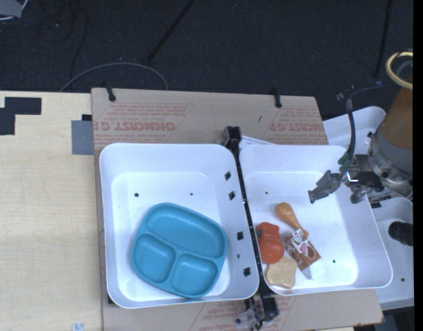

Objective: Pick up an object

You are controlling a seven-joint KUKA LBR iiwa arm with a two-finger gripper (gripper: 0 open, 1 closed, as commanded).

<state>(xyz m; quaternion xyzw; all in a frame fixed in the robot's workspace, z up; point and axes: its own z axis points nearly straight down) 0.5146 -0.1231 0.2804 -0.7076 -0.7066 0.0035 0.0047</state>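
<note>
Camera view shows your gripper (328,185) spread wide, holding nothing, above the right bin (366,278). You'd find the tan drumstick toy (289,216) nearby looks light and rigid; pinch its narrow shaft.

Arm (397,126) cut off by right edge.

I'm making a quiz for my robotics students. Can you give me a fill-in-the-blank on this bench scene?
1. The blue divided plate lies in the ____ bin.
2. The plate has ____ compartments.
3. The red toy lies in the ____ bin, below the tool.

Missing words: left; three; right
</note>
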